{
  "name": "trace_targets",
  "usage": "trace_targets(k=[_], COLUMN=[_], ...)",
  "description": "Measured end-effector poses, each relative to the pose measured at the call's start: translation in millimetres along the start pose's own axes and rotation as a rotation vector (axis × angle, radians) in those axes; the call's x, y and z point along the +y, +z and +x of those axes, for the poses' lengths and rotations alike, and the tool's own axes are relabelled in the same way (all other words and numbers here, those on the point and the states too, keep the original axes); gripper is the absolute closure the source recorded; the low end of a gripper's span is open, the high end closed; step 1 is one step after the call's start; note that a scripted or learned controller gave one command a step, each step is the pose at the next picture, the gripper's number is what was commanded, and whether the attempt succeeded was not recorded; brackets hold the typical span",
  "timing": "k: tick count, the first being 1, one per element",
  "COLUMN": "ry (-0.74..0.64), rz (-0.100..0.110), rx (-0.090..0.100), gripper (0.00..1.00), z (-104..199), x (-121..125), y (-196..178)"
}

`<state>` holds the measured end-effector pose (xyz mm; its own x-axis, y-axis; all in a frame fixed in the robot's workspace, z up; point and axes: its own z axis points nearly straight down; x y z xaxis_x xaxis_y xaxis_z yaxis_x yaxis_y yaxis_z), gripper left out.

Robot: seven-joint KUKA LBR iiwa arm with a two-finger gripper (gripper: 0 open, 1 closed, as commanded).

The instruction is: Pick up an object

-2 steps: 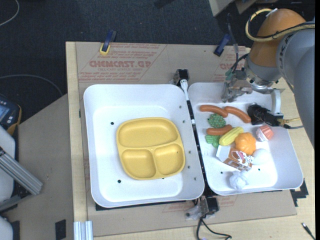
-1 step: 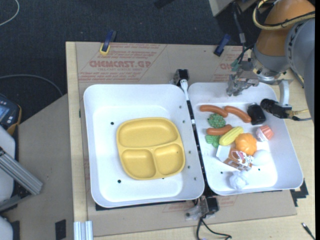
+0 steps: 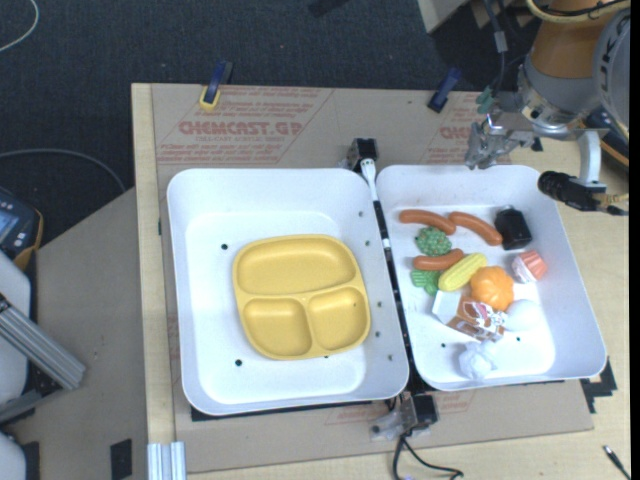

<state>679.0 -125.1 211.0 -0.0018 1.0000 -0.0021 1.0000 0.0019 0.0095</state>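
My gripper [image 3: 488,150] hangs over the back rim of the right bin [image 3: 575,313], with nothing seen in it. The bin holds a pile of toy food: two sausages [image 3: 427,219] [image 3: 476,227] near the back, a third sausage [image 3: 437,262] below them, a green broccoli [image 3: 433,240], a yellow corn cob [image 3: 461,271], an orange [image 3: 491,288] and a black block [image 3: 514,228]. A pink and white piece [image 3: 529,265], a white egg [image 3: 521,313], a printed packet [image 3: 479,320] and a white crumpled item [image 3: 476,361] lie toward the front.
The left bin [image 3: 200,218] carries a yellow divided plate [image 3: 300,295]. A black hinge strip [image 3: 385,258] runs between the two bins. The grey and orange arm [image 3: 575,28] comes in from the upper right. Clamps [image 3: 212,86] [image 3: 444,90] hold the board's back edge.
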Motion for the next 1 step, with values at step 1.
trace_targets(k=[1], ry=[0.001], rz=[0.004], rx=[0.001], gripper=[1.00], z=[0.0], x=[1.1], y=[-15.5])
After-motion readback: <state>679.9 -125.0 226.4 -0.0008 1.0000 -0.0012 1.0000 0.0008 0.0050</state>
